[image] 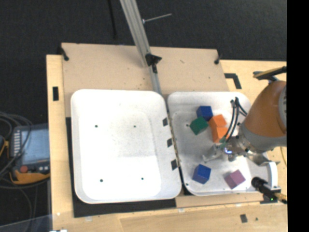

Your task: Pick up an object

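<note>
The right bin (186,105) holds several small blocks. A blue block (204,112), a green block (198,125) and an orange block (218,126) cluster near its far side. Another blue block (202,173) and a purple block (234,178) lie near the front. My gripper (215,153) hangs low over the bin's middle, just in front of the orange block and behind the two front blocks. The arm's orange band and wrist cover the bin's right side. Nothing shows held in the gripper.
The left bin (120,144) lies beside the right one, a divider with dark clips between them. A slanted metal pole (137,28) rises from the bench's back edge. A pendant with screen (29,151) sits off the bench at left.
</note>
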### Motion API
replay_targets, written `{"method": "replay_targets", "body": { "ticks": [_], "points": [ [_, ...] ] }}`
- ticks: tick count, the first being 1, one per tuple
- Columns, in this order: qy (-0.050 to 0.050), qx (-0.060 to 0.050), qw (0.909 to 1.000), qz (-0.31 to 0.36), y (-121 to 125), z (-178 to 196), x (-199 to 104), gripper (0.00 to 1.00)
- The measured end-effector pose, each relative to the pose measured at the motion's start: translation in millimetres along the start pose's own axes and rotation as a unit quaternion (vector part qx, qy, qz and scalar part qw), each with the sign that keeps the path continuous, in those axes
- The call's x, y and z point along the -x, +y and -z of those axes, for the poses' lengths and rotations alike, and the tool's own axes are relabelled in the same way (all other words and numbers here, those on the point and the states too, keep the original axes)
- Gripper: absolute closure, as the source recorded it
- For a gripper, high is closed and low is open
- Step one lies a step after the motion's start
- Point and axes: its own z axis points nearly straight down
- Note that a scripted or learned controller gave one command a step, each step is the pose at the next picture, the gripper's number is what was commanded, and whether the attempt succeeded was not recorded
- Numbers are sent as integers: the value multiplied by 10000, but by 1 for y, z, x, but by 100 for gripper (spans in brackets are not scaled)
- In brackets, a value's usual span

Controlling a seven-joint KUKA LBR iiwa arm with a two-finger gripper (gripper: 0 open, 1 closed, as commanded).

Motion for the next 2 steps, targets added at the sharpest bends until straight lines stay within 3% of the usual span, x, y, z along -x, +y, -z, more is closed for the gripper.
{"method": "replay_targets", "body": {
  "ticks": [1,2],
  "points": [
    [-11,32,10000,-4,1,-35,2,0],
    [-15,66,10000,-43,3,-22,3,100]
  ]
}}
